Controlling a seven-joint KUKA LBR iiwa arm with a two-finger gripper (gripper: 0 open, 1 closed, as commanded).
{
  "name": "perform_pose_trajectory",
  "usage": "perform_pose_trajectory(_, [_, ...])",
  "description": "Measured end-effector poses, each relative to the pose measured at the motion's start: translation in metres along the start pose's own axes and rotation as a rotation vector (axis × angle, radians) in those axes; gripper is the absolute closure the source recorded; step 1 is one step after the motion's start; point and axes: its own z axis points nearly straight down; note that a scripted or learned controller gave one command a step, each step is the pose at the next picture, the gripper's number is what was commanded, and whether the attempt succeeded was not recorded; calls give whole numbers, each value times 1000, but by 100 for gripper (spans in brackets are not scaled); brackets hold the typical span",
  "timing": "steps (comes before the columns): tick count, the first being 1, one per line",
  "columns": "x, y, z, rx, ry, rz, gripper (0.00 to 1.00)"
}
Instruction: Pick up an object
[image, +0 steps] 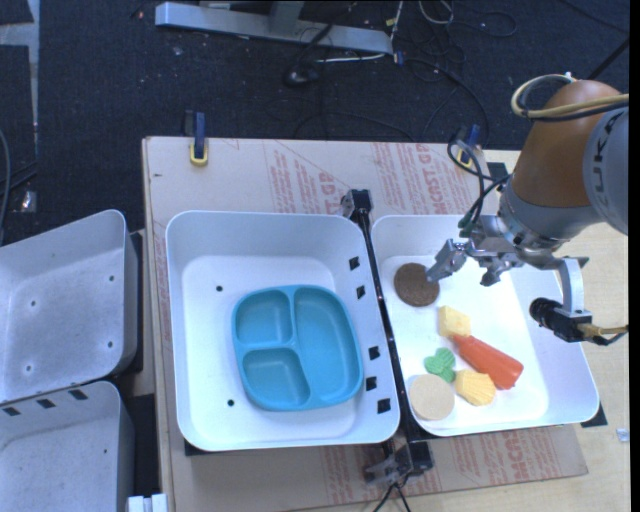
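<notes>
We see a brown disc (416, 285) near the right bin's (570, 385) upper-left corner (other toy food lies lower down). The gripper (468, 266), fingers spread and holding nothing, hangs just right of it.

Right bin, centre-right of frame: a brown disc (415, 285) lies flat uppermost, a yellow chunk (455, 321) below it, then an orange carrot (490, 360) slanting, a green piece (439, 363), a tan round (432, 397), and a yellow piece (475, 388).
</notes>
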Motion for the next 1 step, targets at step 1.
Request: perform_pose_trajectory(1, [0, 3, -8, -14, -2, -2, 0])
